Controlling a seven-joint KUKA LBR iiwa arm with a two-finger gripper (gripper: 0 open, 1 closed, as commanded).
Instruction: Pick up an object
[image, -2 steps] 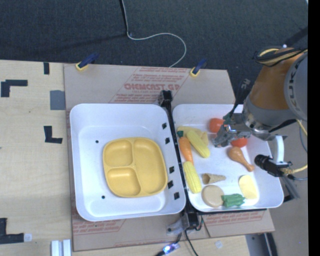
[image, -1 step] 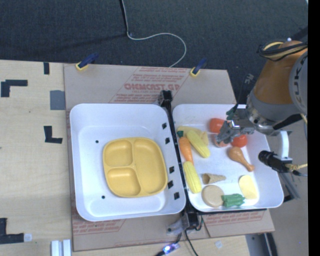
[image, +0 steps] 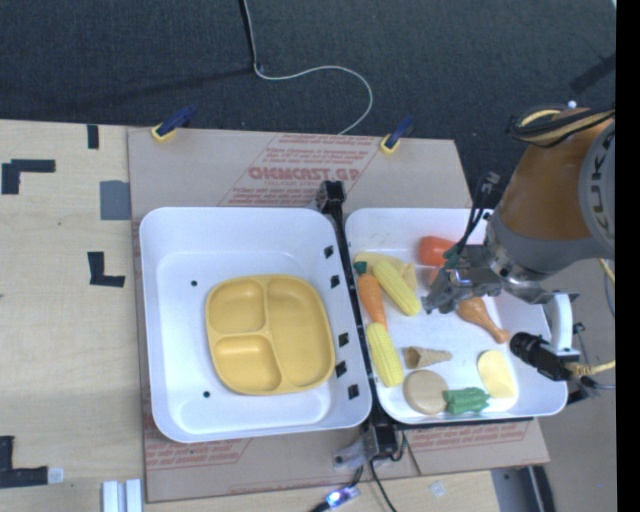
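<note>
Farthest to the left of the pincer, well apart from it, the left bin (image: 165, 300) holds a yellow divided plate (image: 268, 333); nothing there bears on the present approach. Closer in, inside the right bin (image: 545, 400), a carrot (image: 371, 298) lies along the left wall with one corn cob (image: 384, 354) below it and a second corn cob (image: 397, 283) just to the left of the pincer, near enough to be struck. Below and left of the pincer sit a small cone-shaped piece (image: 427, 355), a round tan piece (image: 425, 389) and a green piece (image: 466, 400). The pincer (image: 443, 296) itself hangs low over the middle of the right bin; whether its tips stand apart or together cannot be told, since the dark mechanism blurs together. Nothing is seen clamped in it. Just above it lies a red piece (image: 436, 249), partly hidden by the wrist; just to its right and below lies an orange drumstick-shaped piece (image: 483, 317), judged the likeliest candidate for pickup. Further right and lower sits a pale yellow piece (image: 497, 373). Risks as judged: the crowding could cause a closure on two items or on none; the tapered, smooth drumstick could slip out; a descent slightly off line could push the nearby cob aside.
</note>
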